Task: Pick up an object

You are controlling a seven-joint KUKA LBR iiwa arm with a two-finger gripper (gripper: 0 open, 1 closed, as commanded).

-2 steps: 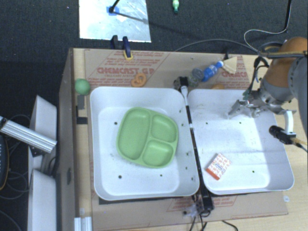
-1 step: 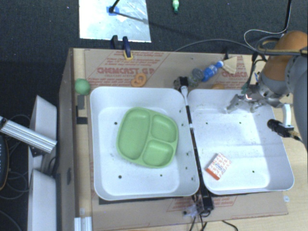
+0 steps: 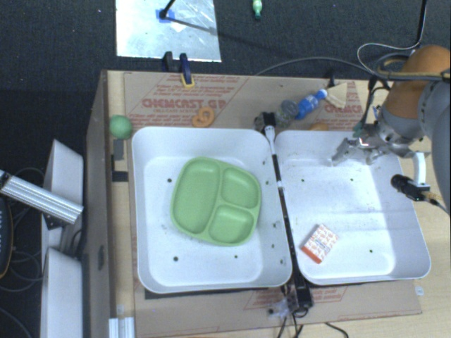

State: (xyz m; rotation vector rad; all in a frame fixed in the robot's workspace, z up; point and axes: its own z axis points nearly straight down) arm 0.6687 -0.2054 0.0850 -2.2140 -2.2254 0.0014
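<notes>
Two white bins side by side on bench. Left bin [image 3: 151, 189] holding green divided plate [image 3: 215, 201], three compartments, lying flat near centre. Right bin [image 3: 405, 259] holding small orange-and-white patterned box [image 3: 319, 243], lying tilted near front-left corner, apart from bin walls. Gripper [image 3: 356, 148] hovering over right bin's back edge, fingers splayed, so open and gripping nothing. Grey arm with orange band [image 3: 419, 72] coming in from right. Well apart from box: box toward front-left, gripper at back-right. Step in hand looks like approach, no grasp begun. Next move likely calls for travel forward and left across right bin, wrist turned to match box's slant, then straight descent with fingers straddling its narrow sides. Risk: flat box low on bin floor, fingers may skid over or nudge it aside. Outside bins, behind them: blue bottle [image 3: 308, 105], green ball [image 3: 120, 126].
</notes>
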